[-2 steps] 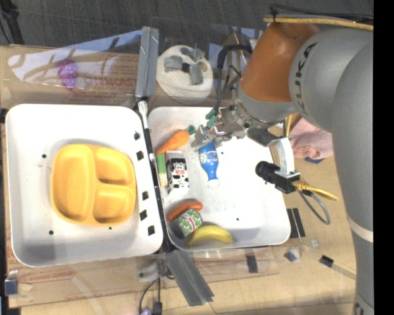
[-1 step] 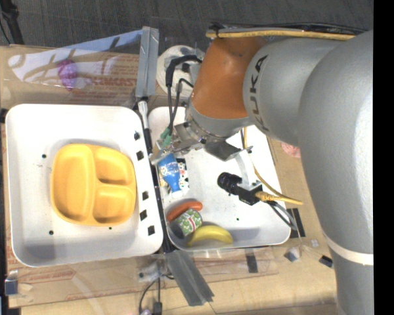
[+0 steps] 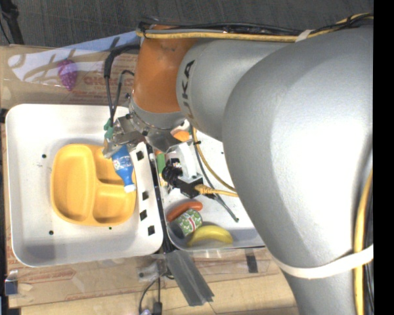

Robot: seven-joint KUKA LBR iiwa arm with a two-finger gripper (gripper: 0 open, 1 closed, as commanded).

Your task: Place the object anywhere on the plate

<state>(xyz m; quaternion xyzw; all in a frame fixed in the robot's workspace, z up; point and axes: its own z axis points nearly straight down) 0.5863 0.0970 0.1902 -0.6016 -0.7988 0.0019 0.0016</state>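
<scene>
The yellow plate lies in the left bin, and it has compartments. I take this plate as the landmark. The gripper is over the right edge of the plate, under the orange band of the big grey arm, which covers most of the right bin. A blue and white object, like a small packet or a bottle, is just below the gripper, over the right rim of the plate, with its lower end close to the plate's right compartment. The top of the object seems to be between the fingers, so the gripper appears closed on it, but the fingers are partly hidden.

To the right of the plate, in the right bin, there are a banana, a green can touching it, and a red, sausage-like thing just above the can. Above the plate, outside the bin, a small purple thing lies on the bench.
</scene>
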